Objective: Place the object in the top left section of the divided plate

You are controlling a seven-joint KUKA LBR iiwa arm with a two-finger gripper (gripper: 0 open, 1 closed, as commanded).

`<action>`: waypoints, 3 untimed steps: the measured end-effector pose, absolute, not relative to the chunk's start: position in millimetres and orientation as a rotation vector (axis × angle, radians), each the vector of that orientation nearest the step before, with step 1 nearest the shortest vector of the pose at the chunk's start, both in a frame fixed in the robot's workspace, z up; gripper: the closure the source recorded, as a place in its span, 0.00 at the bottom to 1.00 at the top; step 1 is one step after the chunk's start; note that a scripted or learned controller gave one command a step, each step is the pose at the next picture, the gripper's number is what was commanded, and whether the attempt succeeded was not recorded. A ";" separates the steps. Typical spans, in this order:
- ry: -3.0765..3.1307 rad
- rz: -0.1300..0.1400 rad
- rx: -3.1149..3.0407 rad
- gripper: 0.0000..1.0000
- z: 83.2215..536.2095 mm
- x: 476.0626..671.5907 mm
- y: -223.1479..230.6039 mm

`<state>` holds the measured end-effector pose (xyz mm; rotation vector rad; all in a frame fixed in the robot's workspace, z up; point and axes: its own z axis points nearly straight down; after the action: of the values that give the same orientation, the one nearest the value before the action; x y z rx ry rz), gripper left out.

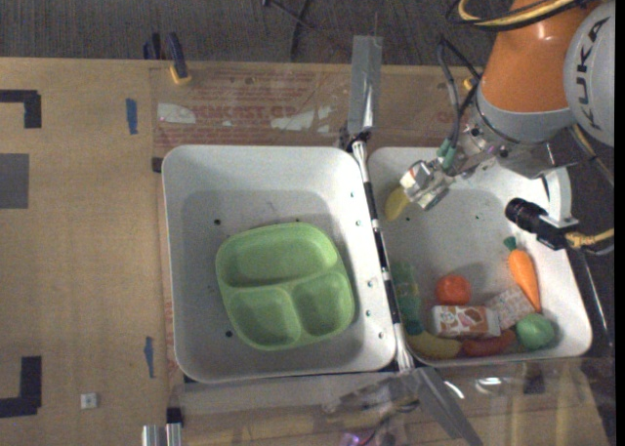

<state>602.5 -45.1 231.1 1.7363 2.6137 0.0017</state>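
A light green divided plate lies in the left bin, with its long section on the upper left and two smaller sections along the lower right. All three sections hold nothing. My gripper hangs over the upper left corner of the right bin. A small yellow object sits right against the gripper's lower left side, near the wall between the bins. Whether it is gripped or lying on the bin floor I cannot tell.
Toy foods crowd the right bin's front: a carrot, an orange-red round piece, a small carton, a banana, a green piece. A metal divider bar rises behind the bins.
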 end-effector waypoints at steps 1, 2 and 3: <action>2.694 0.000 1.617 1.00 184.5 547.1 -29.3; 2.834 0.000 1.359 1.00 184.6 479.5 -76.1; 2.837 0.002 1.339 1.00 99.7 480.3 -136.8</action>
<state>480.3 -136.8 99.7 1.3392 2.8375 0.0022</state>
